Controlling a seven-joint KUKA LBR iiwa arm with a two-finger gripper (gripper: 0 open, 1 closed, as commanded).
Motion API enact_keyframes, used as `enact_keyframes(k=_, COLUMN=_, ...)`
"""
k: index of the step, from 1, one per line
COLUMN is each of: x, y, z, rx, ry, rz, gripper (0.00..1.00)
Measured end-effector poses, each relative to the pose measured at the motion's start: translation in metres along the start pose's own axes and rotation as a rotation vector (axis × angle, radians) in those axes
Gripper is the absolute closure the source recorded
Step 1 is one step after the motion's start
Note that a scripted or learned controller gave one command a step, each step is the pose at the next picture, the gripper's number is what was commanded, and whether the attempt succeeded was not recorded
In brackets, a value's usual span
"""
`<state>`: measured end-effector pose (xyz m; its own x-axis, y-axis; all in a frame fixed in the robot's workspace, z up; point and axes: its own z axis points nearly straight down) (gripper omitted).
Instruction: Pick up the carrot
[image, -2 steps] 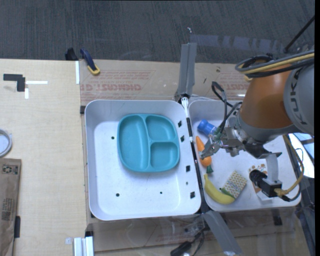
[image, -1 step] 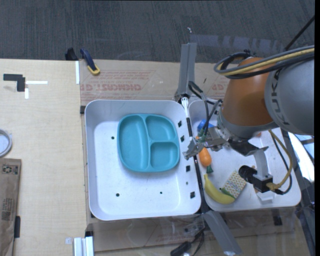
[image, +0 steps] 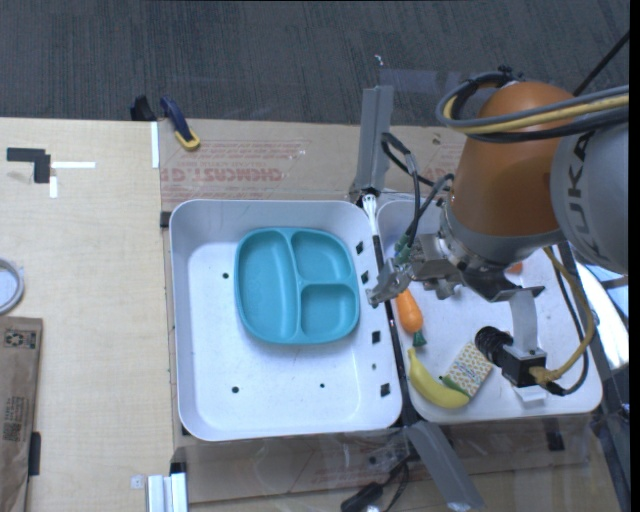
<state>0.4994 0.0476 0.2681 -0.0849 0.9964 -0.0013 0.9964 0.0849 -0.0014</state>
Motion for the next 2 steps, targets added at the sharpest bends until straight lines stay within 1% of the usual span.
enact_keyframes(k=1, x=-0.007, y=0.037, z=0.078, rx=0.004, ry=0.000, rz=-0.001, gripper=0.00)
enact_keyframes(k=2, x=-0.083, y=0.037, z=0.078, rx=0.001, ry=0.001, rz=-0.406, gripper=0.00)
